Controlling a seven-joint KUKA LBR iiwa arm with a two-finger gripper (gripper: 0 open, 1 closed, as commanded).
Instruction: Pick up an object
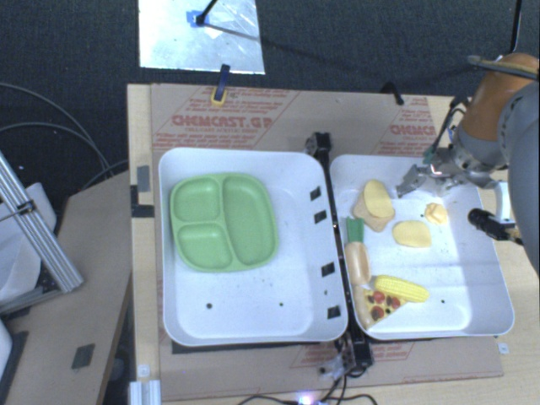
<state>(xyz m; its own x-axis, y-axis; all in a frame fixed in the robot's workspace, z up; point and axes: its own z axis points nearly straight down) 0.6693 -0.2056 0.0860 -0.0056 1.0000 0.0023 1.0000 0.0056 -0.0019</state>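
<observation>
My gripper (428, 181) hangs over the far part of the right bin (481, 298), its grey fingers spread open with nothing between them. Just below it lies a small yellow food piece (436, 213). A pale yellow toy chunk (375, 202) lies to the gripper's left, resting on a green piece (355, 229). Another pale yellow lump (412, 234) sits near the bin's middle. Along the bin's left wall lies a hot dog (358, 262). A corn cob (402, 289) and a pizza slice (380, 305) lie at the front left.
The left bin (253, 310) holds a green divided plate (224, 222). A black divider with clips (333, 226) runs between the bins. The grey arm with its orange band (498, 99) comes in at the upper right, and a black part (489, 223) juts over the right bin's edge.
</observation>
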